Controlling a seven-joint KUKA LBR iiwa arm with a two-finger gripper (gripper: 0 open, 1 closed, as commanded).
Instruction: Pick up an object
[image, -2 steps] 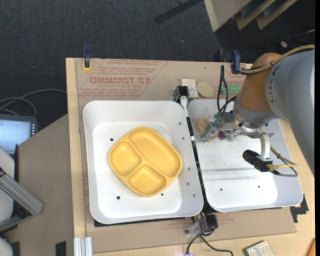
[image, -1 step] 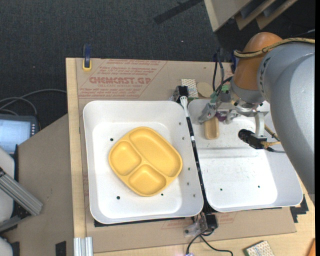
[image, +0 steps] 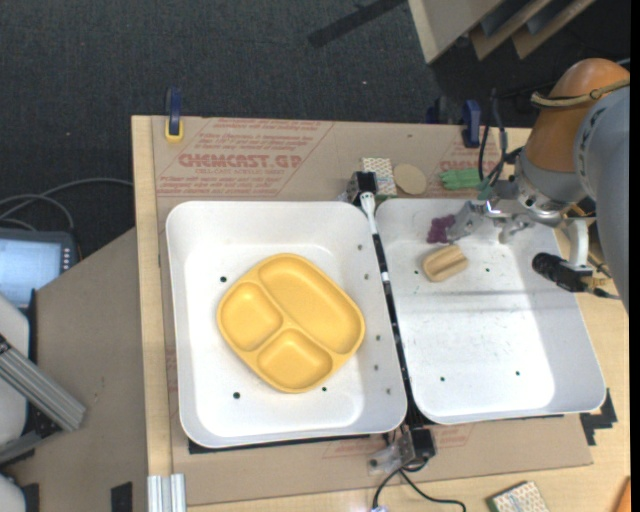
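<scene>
Item 1, my gripper (image: 470, 220): low over the far end of the right bin (image: 500, 350), reaching in from the right. Whether it is apart or together I cannot tell at this slant; nothing shows clamped in it.

Item 2, purple piece (image: 439, 230): small, dark, just beside my tip on its left, against the bin's far wall.

Item 3, tan block (image: 445, 263): stubby and bread-coloured, lying on the bin floor near my tip, toward the camera and slightly left. Its long axis runs roughly left-right, tilted up at the right end. My likeliest pick; a grasp would probably close across the short side.

Item 4, left bin (image: 190, 300): holds a yellow divided plate (image: 290, 320), well apart from me, three compartments.

Item 5, bench (image: 250, 160): brown printed sheet under both bins.
</scene>
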